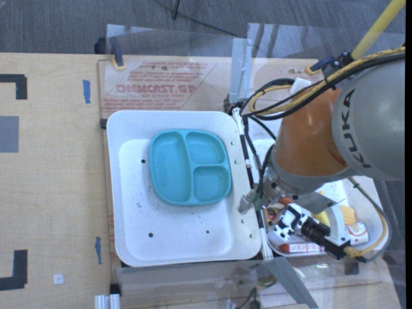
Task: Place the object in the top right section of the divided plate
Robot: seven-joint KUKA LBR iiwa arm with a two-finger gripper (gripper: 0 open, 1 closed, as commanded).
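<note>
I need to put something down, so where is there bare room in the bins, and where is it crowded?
The left bin has bare floor below and left of the blue plate, and all three plate sections look bare. The right bin is crowded: the arm hangs over it, with cables and a clutter of objects beneath.

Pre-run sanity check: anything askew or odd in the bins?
The teal divided plate lies flat in the left bin, slightly rotated against the bin walls. Its sections look bare. The right bin is mostly hidden by the arm. Nothing spilled or damaged.
</note>
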